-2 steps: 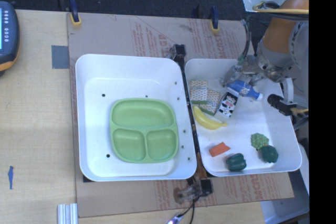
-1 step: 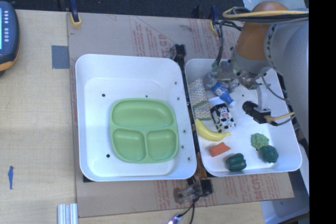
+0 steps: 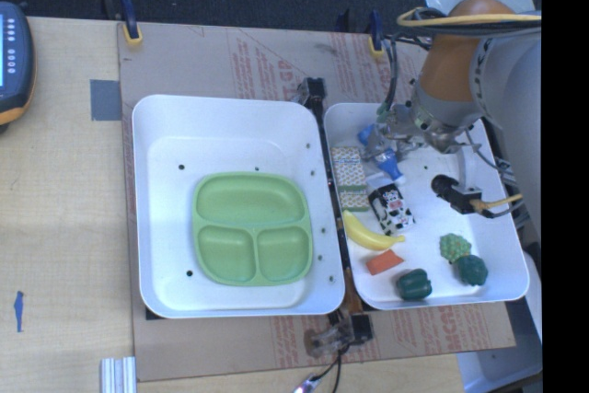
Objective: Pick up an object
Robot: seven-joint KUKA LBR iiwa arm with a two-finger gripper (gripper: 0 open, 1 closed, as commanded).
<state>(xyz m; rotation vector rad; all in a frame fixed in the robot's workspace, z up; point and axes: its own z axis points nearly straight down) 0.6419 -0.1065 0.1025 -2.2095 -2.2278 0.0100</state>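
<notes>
gripper (image 3: pixel 383 163) just above cow toy (image 3: pixel 391 208)

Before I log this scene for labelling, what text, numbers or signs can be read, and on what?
None can be read.
Red printing along the brown cardboard sheet under the white bins: too blurred to read.
Pale buttons on the dark blue and orange device at the left edge: too small to read.
</notes>
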